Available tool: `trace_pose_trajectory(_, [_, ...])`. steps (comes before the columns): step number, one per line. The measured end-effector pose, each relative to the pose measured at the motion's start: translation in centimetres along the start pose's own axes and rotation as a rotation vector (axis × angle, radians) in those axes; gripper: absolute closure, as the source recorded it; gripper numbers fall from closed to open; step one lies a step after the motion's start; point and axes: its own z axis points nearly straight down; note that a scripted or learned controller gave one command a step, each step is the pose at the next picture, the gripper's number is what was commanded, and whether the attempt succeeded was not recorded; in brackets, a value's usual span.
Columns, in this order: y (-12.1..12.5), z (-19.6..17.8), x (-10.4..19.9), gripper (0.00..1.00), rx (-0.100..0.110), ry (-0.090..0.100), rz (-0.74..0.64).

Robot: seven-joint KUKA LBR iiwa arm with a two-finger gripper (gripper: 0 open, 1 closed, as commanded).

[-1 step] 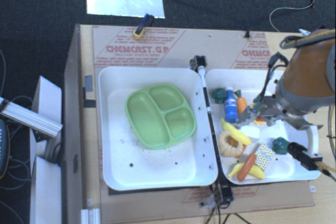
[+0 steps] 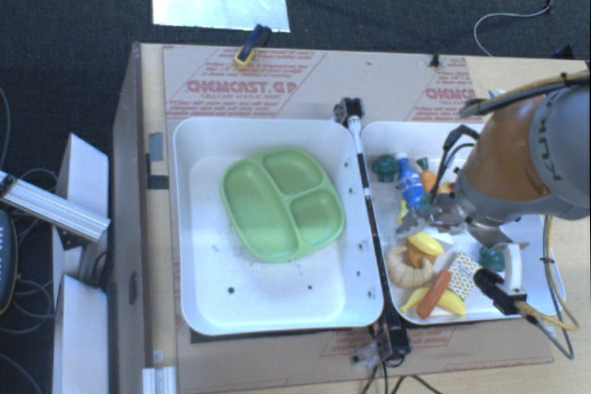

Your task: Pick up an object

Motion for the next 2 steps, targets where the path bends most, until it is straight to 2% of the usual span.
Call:
trace_pose_trajectory(1, [0.3, -1.3, 0.0, 1.0, -0.007, 0.0, -0.002])
trace_pose_trajectory(2, [-2.3, -8.5, 9.0, 1.0, 0.017, 0.007, -0.003])
